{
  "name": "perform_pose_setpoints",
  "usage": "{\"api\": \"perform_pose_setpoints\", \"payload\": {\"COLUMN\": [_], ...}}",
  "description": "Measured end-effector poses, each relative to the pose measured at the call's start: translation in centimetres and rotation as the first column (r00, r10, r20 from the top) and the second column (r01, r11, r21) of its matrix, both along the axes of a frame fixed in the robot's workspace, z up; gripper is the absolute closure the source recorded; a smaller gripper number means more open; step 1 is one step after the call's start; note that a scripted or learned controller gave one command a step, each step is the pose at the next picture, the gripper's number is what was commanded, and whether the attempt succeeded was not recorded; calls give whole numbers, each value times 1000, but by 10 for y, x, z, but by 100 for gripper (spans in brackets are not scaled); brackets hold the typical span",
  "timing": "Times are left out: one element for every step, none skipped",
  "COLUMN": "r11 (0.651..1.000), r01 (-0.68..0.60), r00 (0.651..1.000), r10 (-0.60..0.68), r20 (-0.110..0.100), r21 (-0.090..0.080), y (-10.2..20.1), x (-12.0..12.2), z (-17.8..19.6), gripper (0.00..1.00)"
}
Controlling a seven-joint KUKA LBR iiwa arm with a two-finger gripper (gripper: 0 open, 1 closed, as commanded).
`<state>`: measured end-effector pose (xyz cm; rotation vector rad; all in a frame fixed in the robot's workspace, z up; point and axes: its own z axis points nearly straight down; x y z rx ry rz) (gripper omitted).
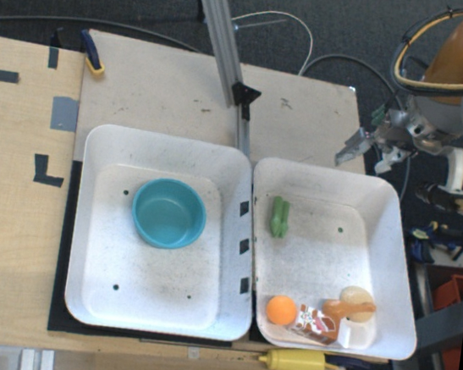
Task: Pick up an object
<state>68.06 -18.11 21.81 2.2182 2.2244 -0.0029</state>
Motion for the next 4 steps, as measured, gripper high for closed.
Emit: {"api": "perform_pose_setpoints", "payload": {"r11": [1000,1000,1000,1000], "r01": [0,1,2,3], "r00": [1000,1000,1000,1000], "r10": [0,-1,-2,-3], "r20": [-1,-6,-5,-9], "r21": [0,1,-1,-1], "y": [0,-2,-9,-11], "x": [0,-4,-13,-13], "z": [0,-64,-116,-126], "gripper": [0,0,0,0]}}
